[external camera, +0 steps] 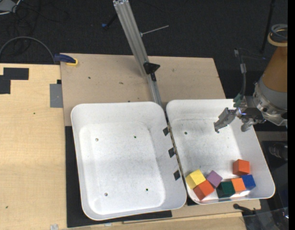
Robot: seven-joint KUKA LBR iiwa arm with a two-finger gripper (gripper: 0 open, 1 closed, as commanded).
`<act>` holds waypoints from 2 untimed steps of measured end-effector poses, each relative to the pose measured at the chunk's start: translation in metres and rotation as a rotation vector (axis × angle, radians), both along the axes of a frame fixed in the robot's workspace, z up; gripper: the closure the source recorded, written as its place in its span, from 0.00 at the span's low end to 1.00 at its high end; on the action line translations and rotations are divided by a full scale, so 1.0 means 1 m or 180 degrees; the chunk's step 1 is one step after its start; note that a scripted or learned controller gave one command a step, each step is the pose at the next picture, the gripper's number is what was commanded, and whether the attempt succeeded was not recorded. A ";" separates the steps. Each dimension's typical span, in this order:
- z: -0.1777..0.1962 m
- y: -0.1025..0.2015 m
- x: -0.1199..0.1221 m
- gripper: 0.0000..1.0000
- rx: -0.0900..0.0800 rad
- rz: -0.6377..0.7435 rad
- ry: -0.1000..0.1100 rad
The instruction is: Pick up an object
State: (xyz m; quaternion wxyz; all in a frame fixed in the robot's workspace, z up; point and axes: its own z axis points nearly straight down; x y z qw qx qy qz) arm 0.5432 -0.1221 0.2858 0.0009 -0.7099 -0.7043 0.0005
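Note:
Several small blocks lie in the near corner of the right bin (200, 110): a yellow block (196, 177), a red block (203, 189), a purple block (214, 178), a green block (226, 189), an orange block (238, 184), a blue block (248, 181) and an orange-red block (241, 166) set slightly apart. My gripper (235, 122) hangs over the far right part of this bin, well behind the blocks. Its fingers (224, 120) are spread open with nothing between them.
The left bin (118, 152) sits beside the right one, with black clips (171, 151) along the shared wall. A slanted aluminium rail (135, 42) rises behind the bins. The wooden bench (27, 128) extends to the left.

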 end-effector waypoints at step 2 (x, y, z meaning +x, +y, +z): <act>-0.097 -0.004 0.034 1.00 0.0002 -0.0008 0.0009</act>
